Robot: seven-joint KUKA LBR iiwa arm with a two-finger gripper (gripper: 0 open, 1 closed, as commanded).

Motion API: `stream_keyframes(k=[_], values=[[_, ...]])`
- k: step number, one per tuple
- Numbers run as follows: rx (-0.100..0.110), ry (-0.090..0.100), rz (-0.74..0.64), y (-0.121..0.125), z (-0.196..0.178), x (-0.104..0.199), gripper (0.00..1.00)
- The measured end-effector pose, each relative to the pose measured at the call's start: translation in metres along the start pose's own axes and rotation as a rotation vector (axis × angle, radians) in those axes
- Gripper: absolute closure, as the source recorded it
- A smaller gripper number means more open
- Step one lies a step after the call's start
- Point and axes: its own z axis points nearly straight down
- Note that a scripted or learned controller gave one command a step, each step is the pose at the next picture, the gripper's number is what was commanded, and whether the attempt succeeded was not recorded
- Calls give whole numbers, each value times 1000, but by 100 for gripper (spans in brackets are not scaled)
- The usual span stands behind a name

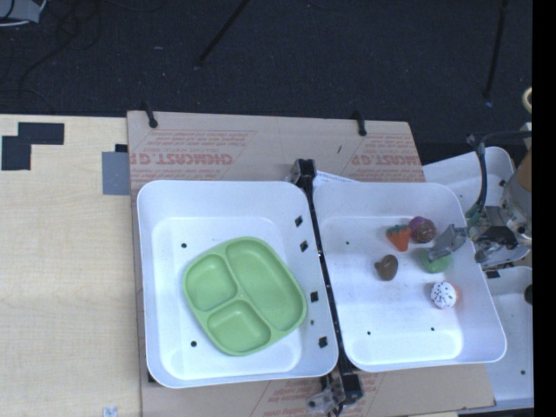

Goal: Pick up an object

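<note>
I see the small things gathered in the right bin, toward its far right part. A green block lies near the right wall, and the gripper sits right on top of it, its grey fingers reaching in from the right edge; I cannot tell from here whether they are released or clenched, nor whether the block is between them. Just left of the gripper a purple ball rests touching an orange carrot-like toy. Nearer the middle of the bin lies a brown lump, apart from the others. Below the green block, near the right wall, sits a white ball with dark speckles.

The arm comes over the bin's right rim, with cables around it.

In the left bin a green plate with three compartments lies flat, turned at a slant. Both bins rest on a cardboard sheet with red print, on a pale wooden bench.
</note>
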Motion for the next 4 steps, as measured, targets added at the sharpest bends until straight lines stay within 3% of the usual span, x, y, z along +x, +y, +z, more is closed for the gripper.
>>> stream_keyframes(k=[1,3,4], values=[[-11,-2,-3,3,-6,0,0],[-7,0,-2,-3,110,12,0],[-11,-2,-1,-3,138,13,0]])
